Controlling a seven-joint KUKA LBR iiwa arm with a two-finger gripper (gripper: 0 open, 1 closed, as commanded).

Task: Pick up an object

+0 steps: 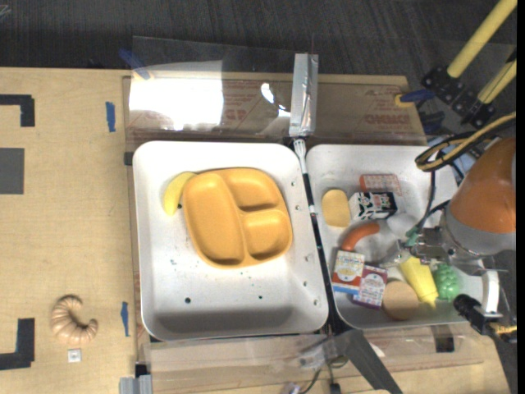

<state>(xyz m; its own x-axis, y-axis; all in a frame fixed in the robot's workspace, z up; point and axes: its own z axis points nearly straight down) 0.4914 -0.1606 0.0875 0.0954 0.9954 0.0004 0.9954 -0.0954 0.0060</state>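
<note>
End effector seen low in right bin, lower right of frame, beside yellow corn toy; finger state could not be told; corn best approached squarely, neighbours avoided

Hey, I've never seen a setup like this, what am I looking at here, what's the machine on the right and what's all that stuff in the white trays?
This is a single picture from a camera fixed above a workbench, looking down at a slant. The grey and orange shape at the right is a robot arm reaching in; its job is to pick up an object. Its gripper sits low over the right bin, and I cannot tell from here whether it holds anything. That bin holds toy food: a yellow corn cob, a tan bread roll, a small milk carton, a red sausage and little printed boxes. The left bin holds an orange divided plate with a yellow banana beside it. A croissant lies on the bench outside.
</note>
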